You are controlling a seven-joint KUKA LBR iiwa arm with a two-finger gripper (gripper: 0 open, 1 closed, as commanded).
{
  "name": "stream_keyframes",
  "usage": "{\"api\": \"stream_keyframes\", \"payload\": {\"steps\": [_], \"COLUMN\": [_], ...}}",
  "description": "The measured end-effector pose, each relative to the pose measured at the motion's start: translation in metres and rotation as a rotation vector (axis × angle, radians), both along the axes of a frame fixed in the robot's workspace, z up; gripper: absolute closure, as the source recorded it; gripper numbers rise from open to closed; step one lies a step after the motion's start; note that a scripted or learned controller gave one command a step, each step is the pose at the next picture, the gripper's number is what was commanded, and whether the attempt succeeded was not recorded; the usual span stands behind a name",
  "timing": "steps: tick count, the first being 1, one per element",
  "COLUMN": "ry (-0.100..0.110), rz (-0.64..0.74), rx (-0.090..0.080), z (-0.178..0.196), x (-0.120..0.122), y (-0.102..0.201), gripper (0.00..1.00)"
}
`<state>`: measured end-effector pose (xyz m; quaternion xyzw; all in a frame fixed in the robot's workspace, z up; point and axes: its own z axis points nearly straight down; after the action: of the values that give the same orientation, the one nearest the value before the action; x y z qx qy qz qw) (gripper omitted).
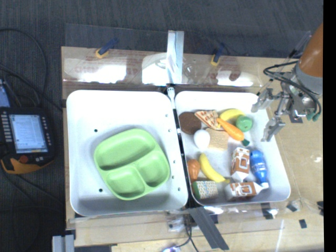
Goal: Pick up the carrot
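Up at the right side of the right bin (pixel 283 164), the tool (pixel 271 117) hung over the bin's rim, its two thin metal fingers (pixel 269 130) spread apart with nothing between them. One finger pointed down toward the bin and the other reached out to the left. Above the tool sat the grey arm with its orange band (pixel 314 56).

Left of the tool and a little lower lay the carrot (pixel 232 129). It was a small orange stick, smooth like plastic, lying at a slant inside the right bin. It was near the tool but not touching it. Its upper end touched a round green ball (pixel 243 123) and a curved yellow banana (pixel 231 114).

Farther left from the tool were a pizza slice (pixel 207 118) with a criss-cross top, a brown round thing (pixel 189 122), and a smooth white egg (pixel 201 138). Below the tool stood a blue bottle (pixel 258 165) and a brown and white carton (pixel 240 161). A second banana (pixel 210 168) lay lower down and to the left.

Far to the left of the tool, the left bin (pixel 84 109) held a light green plate (pixel 132 163) with three dips in it. Both bins were white, shallow and smooth, with rounded corners. They sat side by side on the bench (pixel 307 167).
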<state>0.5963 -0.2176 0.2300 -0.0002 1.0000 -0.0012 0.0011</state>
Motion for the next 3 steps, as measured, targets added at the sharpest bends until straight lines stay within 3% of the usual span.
{"api": "stream_keyframes", "payload": {"steps": [1,2,3], "ry": [0.009,-0.01,-0.035], "rz": [0.172,0.069,0.432], "rx": [0.005,0.0,-0.009], "z": [-0.133,-0.14,-0.134], "x": [0.07,0.043,-0.012], "y": [-0.004,0.047,0.089], "gripper": [0.0,0.0,0.0]}}
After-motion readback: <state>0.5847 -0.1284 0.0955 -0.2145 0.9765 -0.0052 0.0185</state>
